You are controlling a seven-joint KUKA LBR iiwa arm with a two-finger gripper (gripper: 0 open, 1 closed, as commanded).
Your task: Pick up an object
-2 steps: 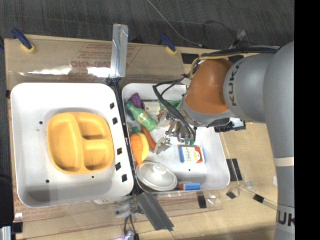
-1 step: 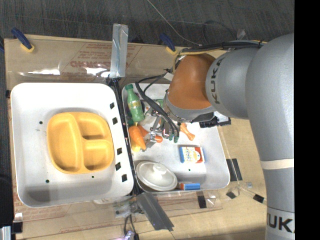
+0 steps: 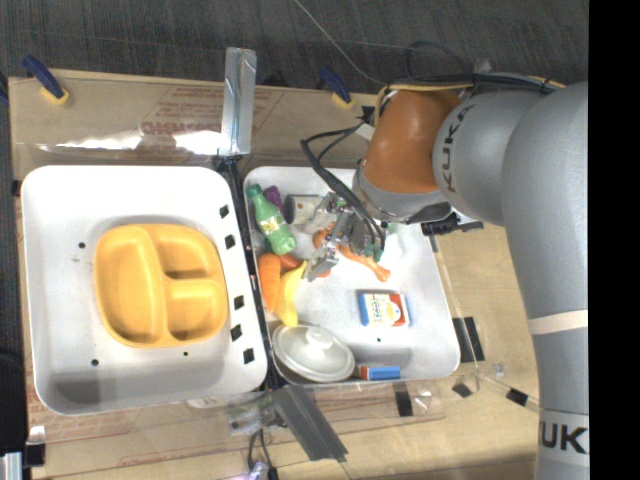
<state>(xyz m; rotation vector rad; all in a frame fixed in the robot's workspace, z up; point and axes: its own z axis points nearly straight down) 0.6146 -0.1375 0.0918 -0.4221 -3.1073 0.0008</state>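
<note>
Overhead, the right bin (image 3: pixel 430 318) is entered by the arm (image 3: pixel 520 178); left of that bin, a yellow divided tray (image 3: pixel 160 278) is seen; in its near corner a white lidded bowl (image 3: pixel 313 353) is set; at its middle the gripper (image 3: pixel 335 240) is lowered beside an orange carrot (image 3: pixel 362 260), jaw state impossible to tell.

Grey KUKA-lettered arm (image 3: pixel 520 168), orange band, black cables, seemingly metallic gripper (image 3: pixel 335 238).
</note>
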